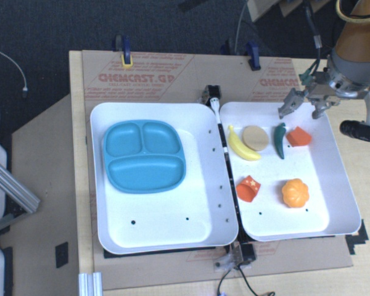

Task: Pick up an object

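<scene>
From above, the gripper (pixel 304 105) hangs with its fingers spread open and nothing between them, over the far edge of the right bin (pixel 339 184). Just below it lie an orange-red block (pixel 299 137) and a green chilli (pixel 279 140); a banana (pixel 241 144) touches a tan disc (pixel 256 137). The left bin (pixel 197 165) holds a blue divided plate (pixel 145 156)

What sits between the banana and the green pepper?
A round tan cookie lies between the banana and the green pepper, seen in the camera view.
</scene>
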### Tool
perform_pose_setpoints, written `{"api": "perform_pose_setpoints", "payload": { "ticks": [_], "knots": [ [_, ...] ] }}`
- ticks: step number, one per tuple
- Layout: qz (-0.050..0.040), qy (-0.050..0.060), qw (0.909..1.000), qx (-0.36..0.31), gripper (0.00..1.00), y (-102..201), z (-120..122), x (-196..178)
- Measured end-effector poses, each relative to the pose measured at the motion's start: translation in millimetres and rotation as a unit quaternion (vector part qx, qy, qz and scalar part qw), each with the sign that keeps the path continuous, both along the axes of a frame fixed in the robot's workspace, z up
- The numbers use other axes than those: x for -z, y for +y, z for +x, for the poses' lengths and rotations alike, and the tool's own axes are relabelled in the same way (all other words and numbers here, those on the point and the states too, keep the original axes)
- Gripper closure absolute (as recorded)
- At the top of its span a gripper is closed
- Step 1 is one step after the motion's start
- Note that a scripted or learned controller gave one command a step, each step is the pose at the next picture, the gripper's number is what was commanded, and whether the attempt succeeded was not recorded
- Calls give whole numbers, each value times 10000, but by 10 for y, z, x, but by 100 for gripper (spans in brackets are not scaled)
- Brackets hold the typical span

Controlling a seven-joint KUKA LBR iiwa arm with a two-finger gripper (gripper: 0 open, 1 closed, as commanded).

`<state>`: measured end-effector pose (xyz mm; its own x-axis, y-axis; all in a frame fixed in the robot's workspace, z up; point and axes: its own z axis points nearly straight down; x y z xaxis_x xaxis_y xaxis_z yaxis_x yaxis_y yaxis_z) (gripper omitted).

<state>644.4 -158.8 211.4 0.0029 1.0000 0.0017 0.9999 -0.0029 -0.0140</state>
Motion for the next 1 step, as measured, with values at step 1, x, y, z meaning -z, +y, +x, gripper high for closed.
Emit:
{"api": "perform_pose_setpoints", "payload": {
  "ticks": [1],
  "knots": [
    [-11,-76,10000,-16,0,7,27,-99]
  ]
}}
